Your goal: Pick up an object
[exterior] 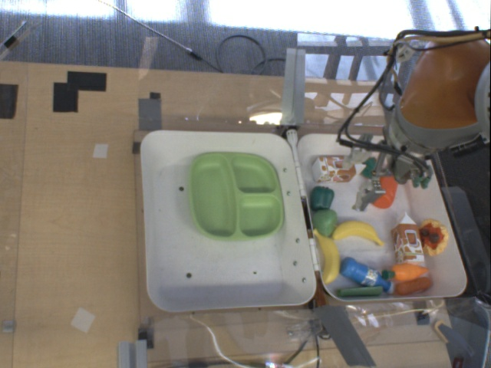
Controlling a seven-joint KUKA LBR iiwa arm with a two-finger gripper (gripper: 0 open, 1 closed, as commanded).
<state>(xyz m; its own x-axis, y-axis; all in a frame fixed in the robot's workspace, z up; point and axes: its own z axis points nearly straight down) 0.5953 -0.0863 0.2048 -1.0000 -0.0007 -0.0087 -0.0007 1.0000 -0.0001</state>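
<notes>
A green divided plate (235,195) sits mid-left bin (165,282). In the right bin (454,271), bananas (357,232) lie near the centre; the gripper (377,188) hangs over a red-orange object (386,193) toward the far edge, grip impossible to tell.

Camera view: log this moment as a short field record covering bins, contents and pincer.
left bin: holds a green divided plate
right bin: holds two bananas, green pepper, blue bottle, carrot, small carton
pincer: low over the right bin's upper part, by a red-orange item
grasp: cannot tell
</notes>
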